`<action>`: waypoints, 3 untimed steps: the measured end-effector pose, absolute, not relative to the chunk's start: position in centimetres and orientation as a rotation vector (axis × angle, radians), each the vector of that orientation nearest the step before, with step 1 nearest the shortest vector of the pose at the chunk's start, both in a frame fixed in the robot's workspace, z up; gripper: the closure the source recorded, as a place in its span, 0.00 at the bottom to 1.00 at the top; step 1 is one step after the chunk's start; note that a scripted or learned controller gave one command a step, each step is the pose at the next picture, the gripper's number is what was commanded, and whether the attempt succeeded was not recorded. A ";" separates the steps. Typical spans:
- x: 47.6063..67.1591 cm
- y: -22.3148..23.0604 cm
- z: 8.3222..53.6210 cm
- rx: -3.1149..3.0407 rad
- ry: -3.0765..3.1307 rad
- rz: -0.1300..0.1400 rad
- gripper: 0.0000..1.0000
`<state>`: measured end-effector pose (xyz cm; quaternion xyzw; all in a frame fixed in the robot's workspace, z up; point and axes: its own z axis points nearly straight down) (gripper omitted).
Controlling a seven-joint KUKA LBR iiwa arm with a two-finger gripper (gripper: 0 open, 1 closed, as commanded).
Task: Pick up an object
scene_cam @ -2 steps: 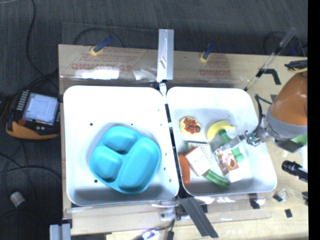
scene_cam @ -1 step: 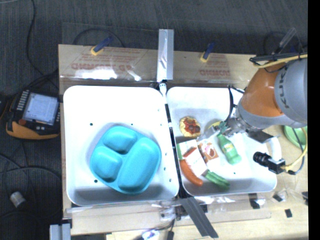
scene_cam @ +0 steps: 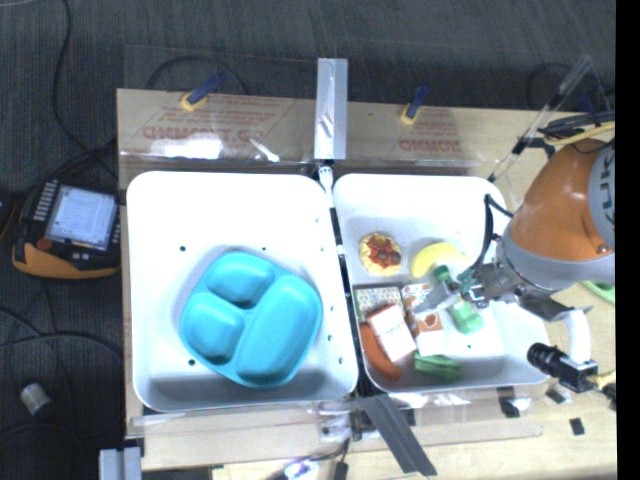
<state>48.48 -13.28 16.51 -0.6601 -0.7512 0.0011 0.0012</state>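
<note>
Overhead, camera view: two white bins side by side on the surface. Left bin holds a blue three-section tray, tilted, toward the front. Right bin holds the clutter: round pizza-like toy mid-left, yellow lemon-shaped piece just right of it, patterned card below, white-labelled box lying over a red-brown item, white carton beside that, dark green piece near the front wall. Arm in from the right, orange band over the bin's right rim. End effector low inside the right bin, just below the lemon piece, right against a green bottle-like object. Finger state: cannot tell, too small and cluttered. Cannot tell whether the green object is gripped or only touched. Off the surface to the left, an orange handheld unit with a lit screen on the floor.
</note>
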 end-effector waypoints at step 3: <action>60.1 -19.1 10.9 -2.160 -2.335 -0.028 0.00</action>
